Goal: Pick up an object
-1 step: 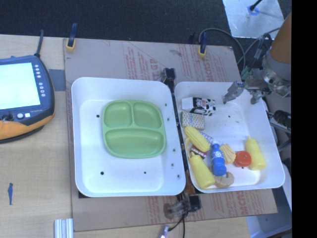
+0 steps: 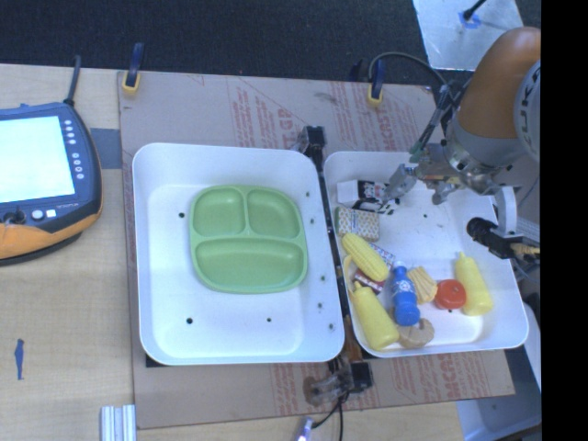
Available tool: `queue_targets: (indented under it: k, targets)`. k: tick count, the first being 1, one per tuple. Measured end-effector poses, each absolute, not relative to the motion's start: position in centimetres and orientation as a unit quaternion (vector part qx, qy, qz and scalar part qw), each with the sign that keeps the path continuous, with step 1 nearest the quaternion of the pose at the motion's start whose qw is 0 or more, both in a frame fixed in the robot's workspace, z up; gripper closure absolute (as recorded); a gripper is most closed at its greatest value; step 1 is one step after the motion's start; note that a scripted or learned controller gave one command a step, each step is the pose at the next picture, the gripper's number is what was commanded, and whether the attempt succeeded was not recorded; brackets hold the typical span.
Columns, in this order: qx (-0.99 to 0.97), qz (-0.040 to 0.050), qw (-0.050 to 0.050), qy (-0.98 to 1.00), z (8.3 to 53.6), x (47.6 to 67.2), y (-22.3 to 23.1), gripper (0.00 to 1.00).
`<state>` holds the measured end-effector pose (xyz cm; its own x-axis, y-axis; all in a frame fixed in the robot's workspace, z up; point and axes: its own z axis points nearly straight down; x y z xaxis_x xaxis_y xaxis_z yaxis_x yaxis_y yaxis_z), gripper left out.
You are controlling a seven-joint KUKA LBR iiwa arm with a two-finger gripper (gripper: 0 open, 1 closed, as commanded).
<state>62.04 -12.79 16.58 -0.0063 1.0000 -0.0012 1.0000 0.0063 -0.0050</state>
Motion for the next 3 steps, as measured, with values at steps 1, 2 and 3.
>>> queue_targets:
  k: [1, 2, 3]
  targets:
    - [-0.706, -0.0001, -0.002, -0.709, 9.6, 60.3, -9.8, 0.00]
    - [-0.703, 0.0080, 0.016, -0.711, 9.3, 65.2, -12.5, 0.00]
    - [-0.706, 0.0044, 0.005, -0.708, 11.1, 65.4, -18.7, 0.00]
